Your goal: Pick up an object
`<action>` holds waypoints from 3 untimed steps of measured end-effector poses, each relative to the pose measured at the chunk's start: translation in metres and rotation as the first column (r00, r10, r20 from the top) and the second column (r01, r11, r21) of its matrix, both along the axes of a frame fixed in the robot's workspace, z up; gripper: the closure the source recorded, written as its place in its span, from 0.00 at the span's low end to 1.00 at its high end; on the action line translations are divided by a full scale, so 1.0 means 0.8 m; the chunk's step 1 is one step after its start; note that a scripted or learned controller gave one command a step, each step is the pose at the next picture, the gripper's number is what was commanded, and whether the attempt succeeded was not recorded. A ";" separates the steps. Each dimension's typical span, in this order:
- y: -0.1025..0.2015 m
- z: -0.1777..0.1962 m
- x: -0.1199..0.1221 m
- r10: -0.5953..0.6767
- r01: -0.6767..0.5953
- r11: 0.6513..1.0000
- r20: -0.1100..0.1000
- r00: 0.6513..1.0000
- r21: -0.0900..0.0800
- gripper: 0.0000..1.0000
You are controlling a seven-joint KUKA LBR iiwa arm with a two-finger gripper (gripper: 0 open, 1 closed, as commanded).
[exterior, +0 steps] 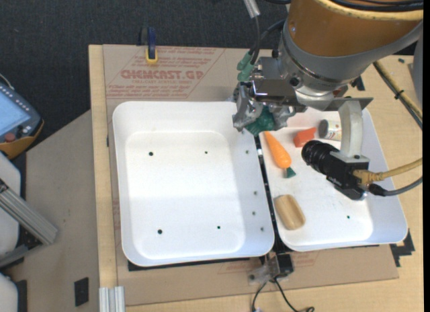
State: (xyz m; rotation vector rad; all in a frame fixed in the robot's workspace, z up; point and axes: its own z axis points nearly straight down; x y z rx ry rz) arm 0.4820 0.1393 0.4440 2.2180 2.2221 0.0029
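Observation:
My gripper (pixel 254 120) hangs over the divide between the two bins, at the back edge of the right bin (pixel 376 230). It is shut on a dark green object (pixel 259 125) that shows between its metal fingers. Just in front of it an orange carrot (pixel 277 150) with a green tip lies slantwise in the right bin. A tan, bread-like block (pixel 290 211) rests nearer the front. A small red piece (pixel 306 136) and a pale cylinder (pixel 329 129) lie partly hidden under the arm.
The left bin (pixel 127 169) lies beside the gripper, with its raised rim running along the divide. A black cylinder with a yellow cable (pixel 334 163) hangs from the arm over the right bin. Brown cardboard (pixel 168 68) lies under both bins.

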 end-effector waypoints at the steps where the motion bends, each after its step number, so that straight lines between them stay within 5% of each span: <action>1: 0.001 0.013 0.001 0.001 -0.001 1.000 0.002 1.000 0.000 1.00; 3: 0.002 0.038 0.002 0.002 -0.002 1.000 0.006 1.000 0.000 1.00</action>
